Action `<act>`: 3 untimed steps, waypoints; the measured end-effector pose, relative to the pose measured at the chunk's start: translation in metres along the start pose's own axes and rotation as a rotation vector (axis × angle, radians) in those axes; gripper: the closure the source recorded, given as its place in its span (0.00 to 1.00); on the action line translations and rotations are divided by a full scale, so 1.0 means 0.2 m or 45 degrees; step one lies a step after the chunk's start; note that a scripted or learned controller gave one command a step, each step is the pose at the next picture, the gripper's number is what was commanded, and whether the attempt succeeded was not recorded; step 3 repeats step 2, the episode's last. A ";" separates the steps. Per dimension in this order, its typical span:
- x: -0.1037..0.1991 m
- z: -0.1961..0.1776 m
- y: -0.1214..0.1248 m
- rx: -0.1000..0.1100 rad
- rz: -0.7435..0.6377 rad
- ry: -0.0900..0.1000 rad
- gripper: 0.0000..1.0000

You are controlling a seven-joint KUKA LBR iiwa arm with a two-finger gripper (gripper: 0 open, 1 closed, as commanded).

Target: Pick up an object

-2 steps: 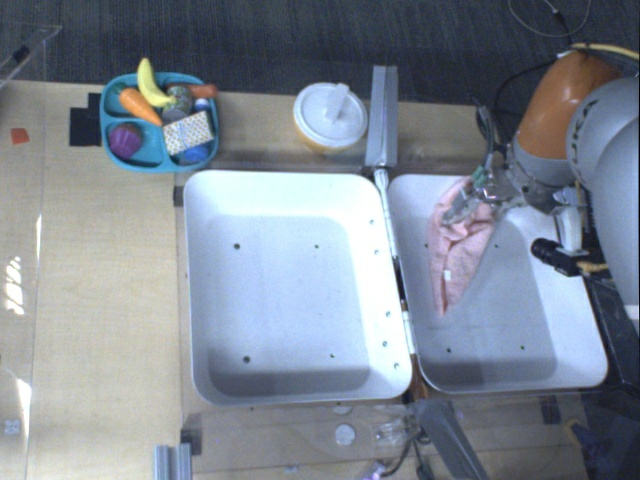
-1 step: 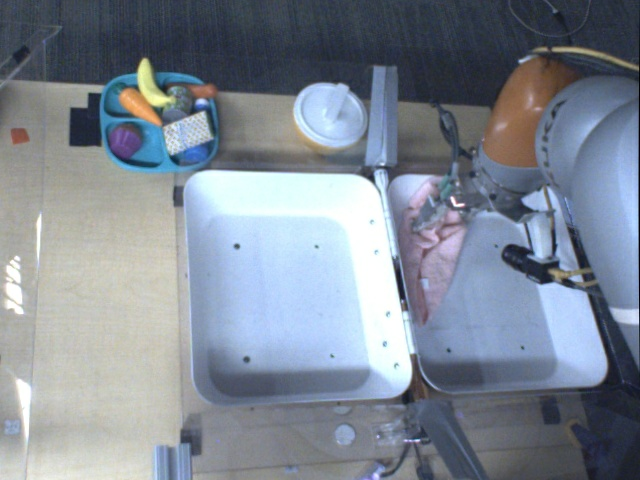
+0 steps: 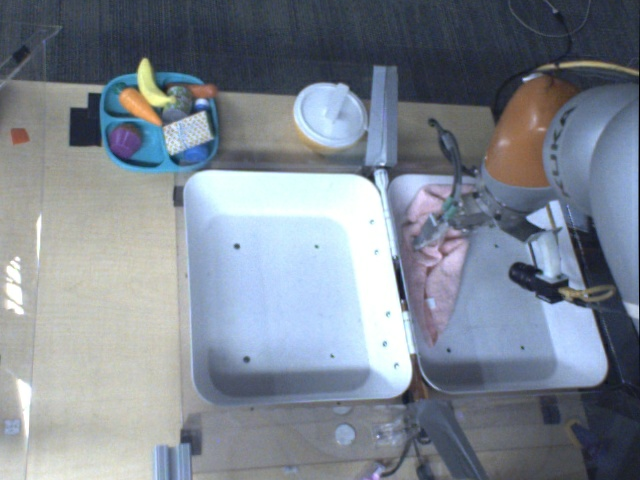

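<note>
Camera view: the gripper (image 3: 440, 226) is lowered onto the pink cloth (image 3: 437, 263) bunched against the right bin's (image 3: 520, 368) left wall, its grasp impossible to tell.

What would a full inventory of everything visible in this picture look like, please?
bins: two, white, side by side on the bench
cloth: one, pink, along the right bin's left side
tray: one, blue, far left, holding toy food
banana: one, yellow, in the tray
carrot: one, orange, in the tray
lidded tub: one, white and yellow, behind the left bin
arm: one, grey with orange band, from the right
pincer: one, over the cloth
</note>
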State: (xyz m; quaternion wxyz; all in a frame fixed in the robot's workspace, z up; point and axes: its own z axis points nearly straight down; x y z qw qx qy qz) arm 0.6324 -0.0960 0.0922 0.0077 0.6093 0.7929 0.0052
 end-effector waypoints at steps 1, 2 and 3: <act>0.01 -0.07 0.02 -0.012 -0.004 -0.002 1.00; 0.10 -0.47 0.24 0.008 -0.200 0.004 1.00; 0.10 -0.47 0.24 0.008 -0.200 0.004 1.00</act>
